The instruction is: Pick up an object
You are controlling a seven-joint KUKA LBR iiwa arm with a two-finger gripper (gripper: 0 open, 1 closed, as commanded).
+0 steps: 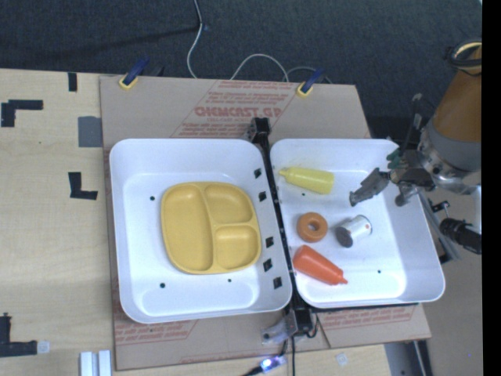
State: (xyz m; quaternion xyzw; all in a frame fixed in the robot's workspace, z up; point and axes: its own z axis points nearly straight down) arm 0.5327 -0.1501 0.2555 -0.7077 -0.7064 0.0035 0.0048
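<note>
Jaws: the gripper (385, 188) hung over the right bin's right part with 2 dark fingers spread apart, nothing between them; 1 finger (368, 187) slanted down to the left, the other sat near the bin's right rim.
Arm: grey, with an orange band (460, 104) above the wrist, it reached in from the right edge.
Nearest object: a small grey-and-white cylinder (353, 230) lay on its side below and left of the jaws, apart from them.
Ring: an orange doughnut-shaped ring (313, 227) lay flat just left of the cylinder.
Bottle: a yellow squeeze bottle (308, 178) lay on its side near the divider, above the ring.
Carrot: an orange carrot-shaped toy (318, 265) lay below the ring, tip pointing right.
Right bin: the white bin (407, 284) held all 4 items.
Left bin: the other white bin (129, 233) held a yellow plate with 3 compartments (210, 227).
Worktop: cardboard sheet (227, 112) under both bins.
</note>
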